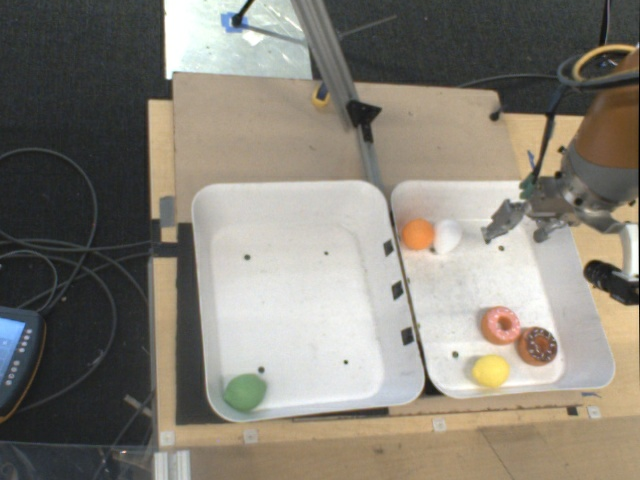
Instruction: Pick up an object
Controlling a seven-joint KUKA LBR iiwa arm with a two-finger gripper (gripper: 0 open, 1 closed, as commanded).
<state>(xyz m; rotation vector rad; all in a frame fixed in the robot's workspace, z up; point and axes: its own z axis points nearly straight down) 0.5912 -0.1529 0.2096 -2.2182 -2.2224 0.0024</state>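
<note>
So we've got 2 white bins side by side on the bench. The right bin (575, 268) has most of the stuff: an orange ball (418, 234) touching a white ball (446, 236) up near its back left corner, then a pink frosted donut (501, 324), a chocolate donut (538, 345) just beside it, and a yellow ball (490, 371) near the front edge. The 2 donuts look like they're touching. The left bin (290, 203) only holds a green ball (244, 391) tucked in its front left corner.

The arm comes in from the right, and the gripper (522, 220) hangs over the back part of the right bin, off to the right of the white ball and apart from it. Its 2 fingers (499, 224) look spread apart, and we see nothing between them. The donuts and yellow ball sit well in front of it
</note>
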